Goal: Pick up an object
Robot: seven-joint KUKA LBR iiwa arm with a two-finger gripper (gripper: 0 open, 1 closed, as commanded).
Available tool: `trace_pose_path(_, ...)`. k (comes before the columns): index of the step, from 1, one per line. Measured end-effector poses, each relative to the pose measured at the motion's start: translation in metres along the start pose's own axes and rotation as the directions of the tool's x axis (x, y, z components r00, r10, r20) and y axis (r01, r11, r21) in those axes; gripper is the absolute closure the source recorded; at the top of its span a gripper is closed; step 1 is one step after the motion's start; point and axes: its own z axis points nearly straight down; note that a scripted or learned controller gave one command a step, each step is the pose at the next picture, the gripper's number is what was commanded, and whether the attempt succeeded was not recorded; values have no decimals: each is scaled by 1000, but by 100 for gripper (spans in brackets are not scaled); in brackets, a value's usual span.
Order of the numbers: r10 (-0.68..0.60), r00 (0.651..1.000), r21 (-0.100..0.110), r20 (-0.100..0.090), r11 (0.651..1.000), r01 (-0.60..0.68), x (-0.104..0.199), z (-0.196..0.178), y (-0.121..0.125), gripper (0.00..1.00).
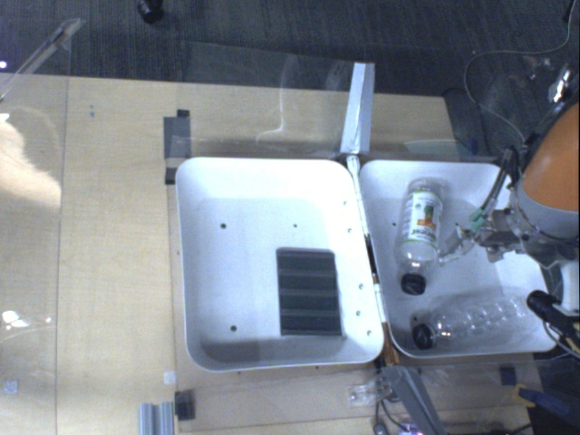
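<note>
bottles lie in the right bin (381,243) as the grey arm (548,184), orange band at its wrist, reaches in from the right edge of the view. the gripper (471,234) hangs low over the bin's middle, just beside the upper bottle; whether its fingers are spread or closed cannot be told from this angle, and nothing can be seen held between them.

the upper bottle (420,229), clear plastic with an orange and green label, lies on its side along the bin's left half, its dark cap pointing toward the near rim. the second bottle (471,320), clear and unlabelled, lies on its side across the near part of the same bin, its dark cap toward the bin's left wall. the two are close together but apart, cap ends nearest one another.

the left bin (195,243), touching the right one along their shared edge, holds a dark ribbed rectangular block (308,290) lying flat toward its near right corner. both bins sit on a pale wooden bench (91,243), with dark flooring beyond its far edge.
</note>
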Motion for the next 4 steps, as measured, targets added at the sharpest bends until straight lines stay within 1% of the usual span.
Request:
trace_pose_path(1,-124,992,-4,1,992,124,8,72,41,0)
trace_pose_path(2,-205,979,-16,7,979,205,15,100,77,0)
trace_pose_path(3,-205,979,-26,9,978,205,16,87,80,100)
trace_pose_path(4,-153,988,34,-6,988,154,93,13,152,100)
